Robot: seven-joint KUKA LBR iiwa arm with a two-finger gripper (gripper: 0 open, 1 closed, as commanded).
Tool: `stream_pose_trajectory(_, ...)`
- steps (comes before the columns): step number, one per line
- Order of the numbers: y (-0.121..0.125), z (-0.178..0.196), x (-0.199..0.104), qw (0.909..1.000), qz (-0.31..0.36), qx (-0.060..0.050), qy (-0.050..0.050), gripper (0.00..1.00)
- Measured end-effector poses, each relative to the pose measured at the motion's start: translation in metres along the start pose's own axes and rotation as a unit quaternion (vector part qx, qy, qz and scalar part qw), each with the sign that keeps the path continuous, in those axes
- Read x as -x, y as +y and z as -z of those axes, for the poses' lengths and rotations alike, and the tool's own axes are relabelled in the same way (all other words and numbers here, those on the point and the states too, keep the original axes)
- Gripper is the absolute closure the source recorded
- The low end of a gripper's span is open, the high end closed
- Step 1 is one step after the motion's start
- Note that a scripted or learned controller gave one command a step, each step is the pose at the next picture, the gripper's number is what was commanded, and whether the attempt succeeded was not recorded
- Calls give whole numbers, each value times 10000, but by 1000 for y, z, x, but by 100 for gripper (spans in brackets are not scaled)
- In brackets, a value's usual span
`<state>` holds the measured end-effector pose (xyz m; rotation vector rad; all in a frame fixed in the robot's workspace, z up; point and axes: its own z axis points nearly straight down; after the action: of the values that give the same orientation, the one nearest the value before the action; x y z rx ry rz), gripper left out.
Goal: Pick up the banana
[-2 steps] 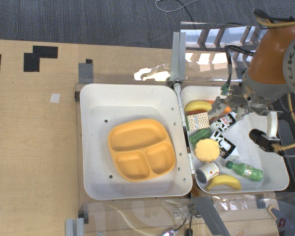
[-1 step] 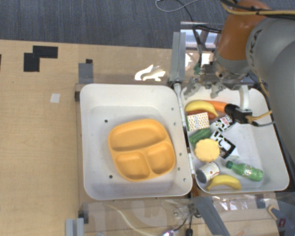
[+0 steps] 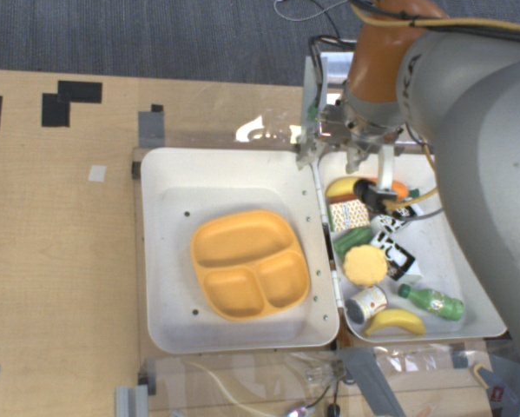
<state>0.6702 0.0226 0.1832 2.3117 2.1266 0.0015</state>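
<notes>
Smooth, curved banana (image 3: 395,321) lies beside a possibly metal can (image 3: 366,303).

Far below the pincer (image 3: 370,168) in the view, the banana (image 3: 395,321) looks like smooth, faintly glossy plastic. The green bottle (image 3: 431,301) just beside it is shiny plastic. To the view's left of the pincer, the yellow tray (image 3: 249,263) is matt plastic, and the white bin (image 3: 168,233) holding it is smooth with a soft sheen. Farther left, the bench (image 3: 60,233) is pale, matt wood. Above the pincer, the orange band (image 3: 381,55) gleams.

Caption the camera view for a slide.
Grey arm hangs over the right white bin; the curved yellow banana lies near its front edge, untouched.
</notes>
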Motion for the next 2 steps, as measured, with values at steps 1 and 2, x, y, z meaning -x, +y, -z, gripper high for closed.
stream_pose_trajectory(1, -1, -1, -4, 9894, -1453, -7, -5, 0)
stream_pose_trajectory(2, -86, 4, 8, 9911, -1329, -16, -4, 0)
